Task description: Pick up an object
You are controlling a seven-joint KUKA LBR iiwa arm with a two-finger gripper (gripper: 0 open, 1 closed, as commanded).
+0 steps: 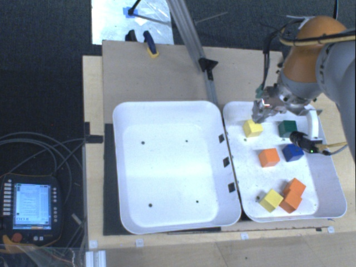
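Observation:
The right bin [328,202] holds several blocks: a yellow one [252,128] near its back left, a green one [287,128], a blue one [292,152], an orange one [268,157], and near the front a yellow one [272,199] beside two orange ones [292,194]. My gripper [260,113] hangs over the back left of this bin, just above and behind the yellow block at the back. Nothing shows between its fingers.
The left bin [169,166] lies beside the right one. A grey pole [189,29] with a black clamp slants over the bench's back. A cable and a white part hang off the wrist near the green block. A tablet [30,207] sits at the far left.

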